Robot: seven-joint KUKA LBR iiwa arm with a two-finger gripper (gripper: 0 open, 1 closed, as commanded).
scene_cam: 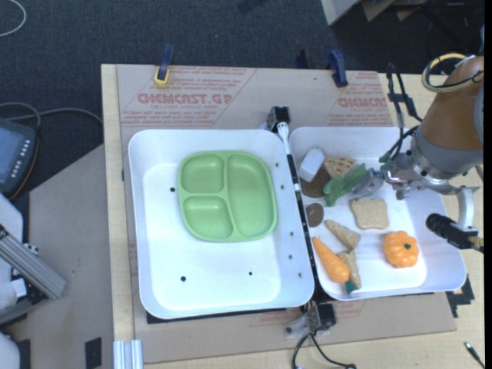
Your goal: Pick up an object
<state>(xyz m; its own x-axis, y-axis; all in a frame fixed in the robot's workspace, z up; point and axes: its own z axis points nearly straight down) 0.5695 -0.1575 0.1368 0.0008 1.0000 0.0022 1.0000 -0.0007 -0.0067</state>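
The right bin point(442, 279) holds several toy foods. A green leafy piece point(345, 184) lies near its middle, over a dark brown disc point(314, 185). My gripper point(378, 178) reaches in from the right and sits at the right end of that green piece, touching or nearly touching it. Just below the gripper lies a tan toast slice point(372, 214). Also in the bin are an orange pumpkin point(401, 249), a carrot point(333, 262), a white cube point(311, 161) and a waffle-like cracker point(339, 165).
The left bin point(154, 267) holds a green divided plate point(227, 195). Pale wedge slices point(344, 237) and a small brown round piece point(315, 214) lie by the divider between the bins. The arm's grey and orange body point(452, 129) hangs over the right bin's far right side.
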